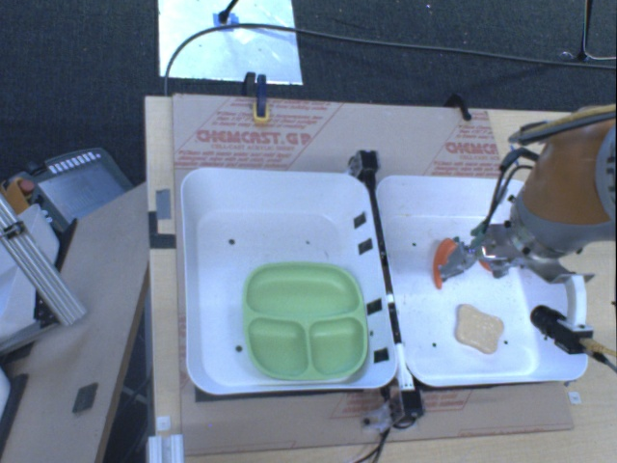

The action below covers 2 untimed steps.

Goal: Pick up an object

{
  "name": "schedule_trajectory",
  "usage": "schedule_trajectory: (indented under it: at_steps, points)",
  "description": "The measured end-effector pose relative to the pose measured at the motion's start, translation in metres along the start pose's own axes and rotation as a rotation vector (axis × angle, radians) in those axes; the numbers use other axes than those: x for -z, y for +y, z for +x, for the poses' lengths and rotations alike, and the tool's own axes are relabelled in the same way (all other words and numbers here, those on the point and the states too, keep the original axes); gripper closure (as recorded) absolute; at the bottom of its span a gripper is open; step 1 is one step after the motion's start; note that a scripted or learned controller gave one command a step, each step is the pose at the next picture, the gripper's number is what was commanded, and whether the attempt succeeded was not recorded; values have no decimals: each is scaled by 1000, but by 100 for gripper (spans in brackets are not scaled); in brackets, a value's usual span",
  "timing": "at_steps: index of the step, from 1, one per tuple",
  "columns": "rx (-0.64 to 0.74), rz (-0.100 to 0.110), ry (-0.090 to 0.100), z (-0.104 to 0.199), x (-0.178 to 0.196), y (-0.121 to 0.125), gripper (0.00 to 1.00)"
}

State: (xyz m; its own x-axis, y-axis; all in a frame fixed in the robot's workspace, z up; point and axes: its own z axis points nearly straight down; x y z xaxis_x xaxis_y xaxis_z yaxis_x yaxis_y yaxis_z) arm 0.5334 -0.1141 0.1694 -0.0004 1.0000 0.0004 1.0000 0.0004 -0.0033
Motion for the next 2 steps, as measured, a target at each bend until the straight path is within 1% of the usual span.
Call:
schedule_trajectory:
  at_steps: [1,2]
  points:
    - [0,-1,0,-1,-50,-10,0]
    - [0,-1,0,-1,-87,-10,0]
